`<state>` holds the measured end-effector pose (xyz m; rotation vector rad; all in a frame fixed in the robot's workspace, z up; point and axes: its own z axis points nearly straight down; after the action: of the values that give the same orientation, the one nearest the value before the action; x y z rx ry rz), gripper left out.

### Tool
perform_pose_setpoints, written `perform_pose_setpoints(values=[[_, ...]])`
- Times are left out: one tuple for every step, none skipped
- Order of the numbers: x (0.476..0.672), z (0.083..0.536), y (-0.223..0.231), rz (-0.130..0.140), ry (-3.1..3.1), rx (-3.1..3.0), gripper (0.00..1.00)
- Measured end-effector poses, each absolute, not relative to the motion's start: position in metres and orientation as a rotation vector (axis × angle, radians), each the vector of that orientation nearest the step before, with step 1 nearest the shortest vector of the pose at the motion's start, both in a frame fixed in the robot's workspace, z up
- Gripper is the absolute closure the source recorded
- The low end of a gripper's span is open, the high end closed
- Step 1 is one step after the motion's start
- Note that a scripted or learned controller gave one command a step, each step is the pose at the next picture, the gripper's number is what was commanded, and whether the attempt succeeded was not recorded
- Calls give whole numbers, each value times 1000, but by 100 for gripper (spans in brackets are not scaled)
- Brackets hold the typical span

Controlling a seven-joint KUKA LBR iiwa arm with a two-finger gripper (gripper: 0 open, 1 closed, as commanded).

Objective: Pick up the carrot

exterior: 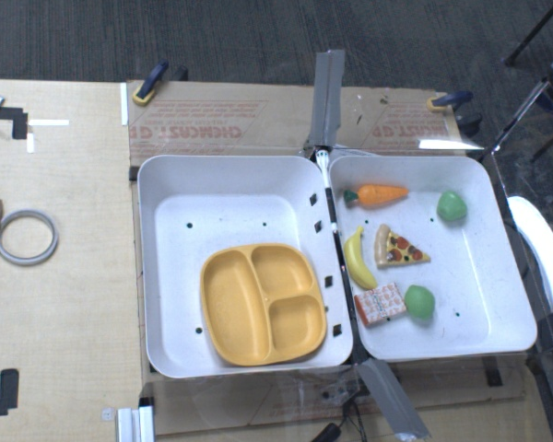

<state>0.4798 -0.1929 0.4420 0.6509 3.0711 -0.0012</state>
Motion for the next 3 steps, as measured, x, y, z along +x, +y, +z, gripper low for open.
perform_pose_setpoints(values=[[480,442,-206,-1,3138,21,0],[509,431,-168,0,3140,-35,0],[491,442,-188,-2,3116,-362,0]])
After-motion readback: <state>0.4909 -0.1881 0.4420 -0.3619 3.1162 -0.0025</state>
